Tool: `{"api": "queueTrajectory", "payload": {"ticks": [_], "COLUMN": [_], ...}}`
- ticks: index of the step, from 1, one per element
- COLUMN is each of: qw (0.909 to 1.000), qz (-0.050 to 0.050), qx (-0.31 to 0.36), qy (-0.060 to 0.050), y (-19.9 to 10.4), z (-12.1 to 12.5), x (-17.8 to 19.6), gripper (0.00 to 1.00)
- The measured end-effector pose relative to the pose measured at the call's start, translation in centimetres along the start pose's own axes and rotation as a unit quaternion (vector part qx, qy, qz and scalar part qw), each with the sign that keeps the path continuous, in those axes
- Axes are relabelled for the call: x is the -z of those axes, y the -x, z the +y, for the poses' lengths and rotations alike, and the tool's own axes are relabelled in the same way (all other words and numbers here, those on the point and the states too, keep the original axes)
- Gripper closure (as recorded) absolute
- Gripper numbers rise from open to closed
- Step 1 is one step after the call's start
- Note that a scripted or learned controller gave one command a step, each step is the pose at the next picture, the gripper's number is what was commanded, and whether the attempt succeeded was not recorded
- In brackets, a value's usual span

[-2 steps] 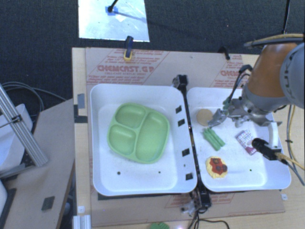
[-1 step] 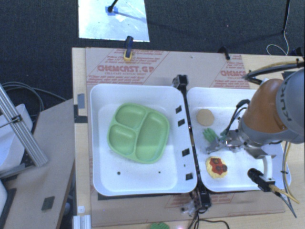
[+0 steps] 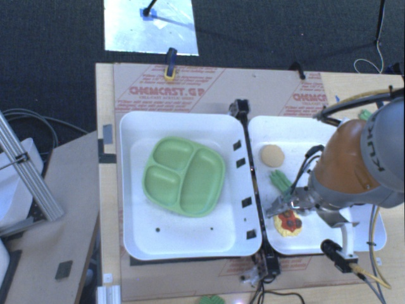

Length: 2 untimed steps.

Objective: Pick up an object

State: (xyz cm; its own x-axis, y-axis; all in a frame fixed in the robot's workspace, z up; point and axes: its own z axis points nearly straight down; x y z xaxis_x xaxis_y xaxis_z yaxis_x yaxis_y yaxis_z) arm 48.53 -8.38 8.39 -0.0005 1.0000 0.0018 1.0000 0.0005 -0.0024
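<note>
- Arm (image 3: 354, 163) reaching in from the right, wrist low over the right bin (image 3: 297, 126), orange band above the wrist covering much of that bin's right half.
- Gripper (image 3: 283, 206) pointing toward the bin's left wall, tip just above the front left corner. Placement judged as a descent onto the items clustered there.
- Jaws: partly hidden by the wrist and cables; whether apart or together, cannot tell. Nothing visibly between them, so no grasp claimed.
- Candidate targets, all in the right bin:
  - Yellow piece (image 3: 288, 224) with red and dark markings, flat on the bin floor, just beside and below the gripper tip. Nearest item; likely pick.
  - Green piece (image 3: 279, 180), elongated, lying at a slant just behind the gripper, near the divider.
  - Tan disc (image 3: 273, 155), further back, well apart from the tip.
- Left bin (image 3: 190, 126) carrying a green tray (image 3: 184, 176) with three compartments, tilted slightly off square, lying flat near the middle. Too wide and flat for an easy pinch; probably why the arm works the right bin.
- Both bins side by side on the table (image 3: 209, 87), clipped at the shared edge, probably to keep them from sliding under contact.
- Status: pick not yet shown; everything resting on bin floors.
- Risk, as judgement: yellow piece thin and close to the bin wall, little room beside it; slip or miss plausible.
</note>
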Motion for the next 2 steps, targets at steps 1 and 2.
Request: {"api": "queueTrajectory", "payload": {"ticks": [1, 2], "qw": [1.0000, 0.9999], "qz": [-0.001, 0.001], "qx": [0.000, 0.007], "qy": [0.003, 0.008], "y": [0.1, -9.4], "z": [0.3, 5.7], "x": [1.1, 10.6], "gripper": [1.00, 1.00]}}
